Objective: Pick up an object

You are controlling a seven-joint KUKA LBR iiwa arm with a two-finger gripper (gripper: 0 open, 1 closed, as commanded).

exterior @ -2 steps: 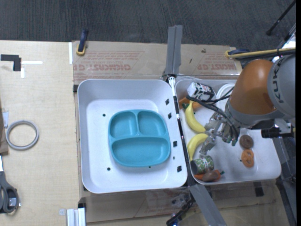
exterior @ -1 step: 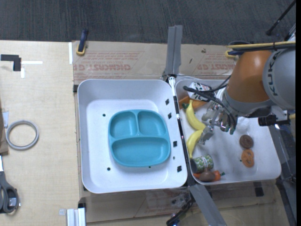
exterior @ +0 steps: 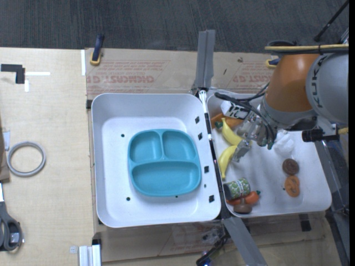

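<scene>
The right white bin (exterior: pixel 310 201) holds two yellow bananas (exterior: pixel 227 158) along its left side, a green patterned can (exterior: pixel 238 188), an orange carrot-like piece (exterior: pixel 249 198), a brown lump (exterior: pixel 242 207), a brown cookie (exterior: pixel 290 166) and an orange piece (exterior: pixel 292 186). My gripper (exterior: pixel 242 149) hangs over the bin's upper left part, its fingertips just right of the lower banana and below the upper one. Nothing shows between the fingers. An orange item (exterior: pixel 217 118) lies partly hidden at the bin's top left.
The left white bin (exterior: pixel 108 165) holds a blue divided plate (exterior: pixel 165 162). A metal divider (exterior: pixel 206 60) runs between the bins. A grey tape ring (exterior: pixel 24 158) lies on the wooden bench at left. Crumpled white material (exterior: pixel 286 143) sits under the arm.
</scene>
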